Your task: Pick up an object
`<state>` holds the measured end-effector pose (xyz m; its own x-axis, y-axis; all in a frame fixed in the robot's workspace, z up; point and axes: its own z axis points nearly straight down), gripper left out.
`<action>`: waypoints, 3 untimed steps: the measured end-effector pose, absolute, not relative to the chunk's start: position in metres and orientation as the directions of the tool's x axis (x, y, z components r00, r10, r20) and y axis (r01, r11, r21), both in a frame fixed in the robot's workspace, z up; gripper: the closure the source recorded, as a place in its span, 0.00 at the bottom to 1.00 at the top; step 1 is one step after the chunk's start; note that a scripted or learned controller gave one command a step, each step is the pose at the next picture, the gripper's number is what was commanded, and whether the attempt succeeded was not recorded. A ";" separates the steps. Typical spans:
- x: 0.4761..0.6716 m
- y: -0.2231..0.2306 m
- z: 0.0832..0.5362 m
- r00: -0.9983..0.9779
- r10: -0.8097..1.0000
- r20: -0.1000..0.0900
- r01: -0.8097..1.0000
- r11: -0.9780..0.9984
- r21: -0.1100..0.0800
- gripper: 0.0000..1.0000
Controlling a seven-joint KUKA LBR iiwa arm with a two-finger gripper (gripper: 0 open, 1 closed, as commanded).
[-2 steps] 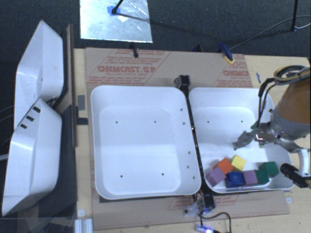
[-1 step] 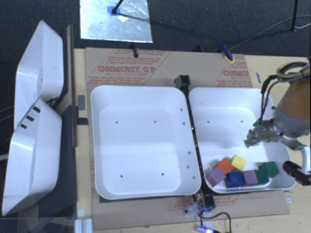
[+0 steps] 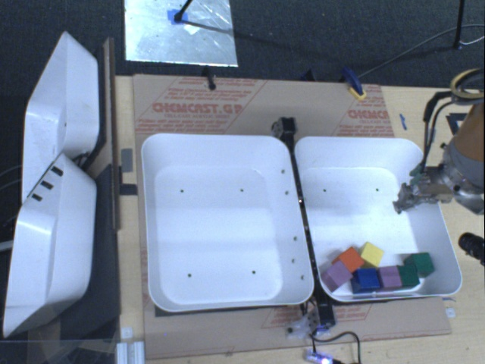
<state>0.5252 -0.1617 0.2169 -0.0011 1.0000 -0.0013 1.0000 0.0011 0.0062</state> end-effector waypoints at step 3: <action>0.525 -0.066 0.233 -0.005 1.000 0.001 1.000 0.005 0.001 1.00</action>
